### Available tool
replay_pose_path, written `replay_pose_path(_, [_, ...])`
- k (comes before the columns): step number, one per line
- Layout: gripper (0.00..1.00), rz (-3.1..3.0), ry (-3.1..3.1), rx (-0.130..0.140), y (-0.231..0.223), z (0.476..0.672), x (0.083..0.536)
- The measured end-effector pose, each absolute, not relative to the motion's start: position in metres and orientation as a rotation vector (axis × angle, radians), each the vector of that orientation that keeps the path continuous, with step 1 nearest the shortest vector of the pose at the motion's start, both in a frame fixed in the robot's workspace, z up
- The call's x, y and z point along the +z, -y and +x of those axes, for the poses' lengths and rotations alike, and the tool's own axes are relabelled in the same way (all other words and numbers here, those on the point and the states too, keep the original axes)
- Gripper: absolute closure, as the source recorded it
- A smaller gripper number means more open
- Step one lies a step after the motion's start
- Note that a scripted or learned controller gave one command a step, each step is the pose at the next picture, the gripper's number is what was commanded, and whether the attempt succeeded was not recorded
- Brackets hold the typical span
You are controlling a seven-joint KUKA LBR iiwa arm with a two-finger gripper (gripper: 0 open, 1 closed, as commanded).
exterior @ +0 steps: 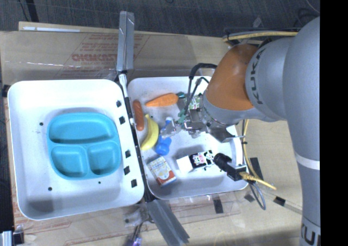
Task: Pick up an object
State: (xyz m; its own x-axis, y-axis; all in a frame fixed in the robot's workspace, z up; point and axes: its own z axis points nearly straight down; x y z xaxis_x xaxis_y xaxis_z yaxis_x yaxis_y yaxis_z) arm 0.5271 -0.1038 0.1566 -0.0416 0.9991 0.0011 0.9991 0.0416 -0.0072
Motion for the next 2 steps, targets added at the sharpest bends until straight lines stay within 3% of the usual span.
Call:
replay_pose_path(1, [0.00, -1.812, 2.575, -0.011, 0.095, 0.561, 0.102])
replay_pose_path(2, [1.00, -1.808, 2.578, -0.013, 0.095, 0.562, 0.112])
